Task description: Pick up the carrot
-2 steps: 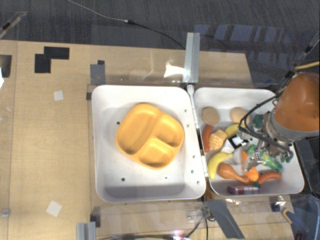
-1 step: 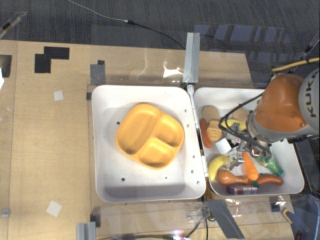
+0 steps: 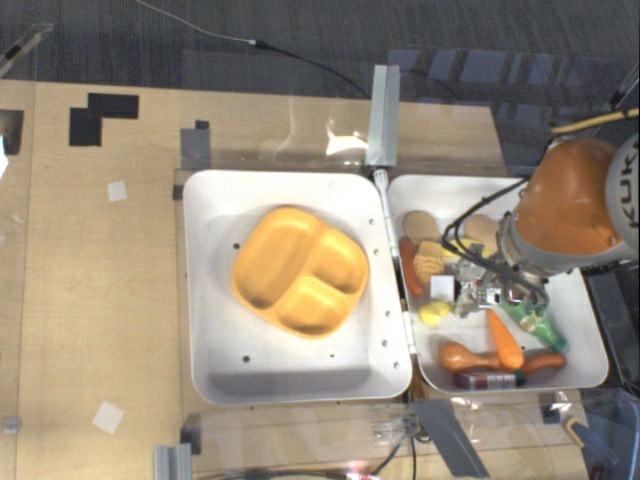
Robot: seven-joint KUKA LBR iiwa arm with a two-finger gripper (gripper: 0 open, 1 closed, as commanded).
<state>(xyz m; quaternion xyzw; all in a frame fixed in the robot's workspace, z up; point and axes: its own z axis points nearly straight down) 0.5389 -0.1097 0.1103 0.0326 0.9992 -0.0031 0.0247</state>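
Carrot [image 3: 505, 339] lies in right bin [image 3: 597, 353] (left bin [image 3: 210, 348] holds yellow plate [image 3: 300, 270]).

"KU" on arm [image 3: 625, 193], rest cut off

Two white bins [image 3: 205, 268]; yellow divided plate [image 3: 300, 270]; orange carrot [image 3: 504, 339]; small yellow lemon-like piece [image 3: 434, 314]; green item [image 3: 535, 323]; brown-orange and dark red toy foods [image 3: 490, 358]; grey arm with orange band [image 3: 562, 206]; tan wood-grain desk [image 3: 90, 298].

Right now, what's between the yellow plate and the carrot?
In the camera view, the bins' rims, then a small yellow piece, separate the yellow plate from the carrot.
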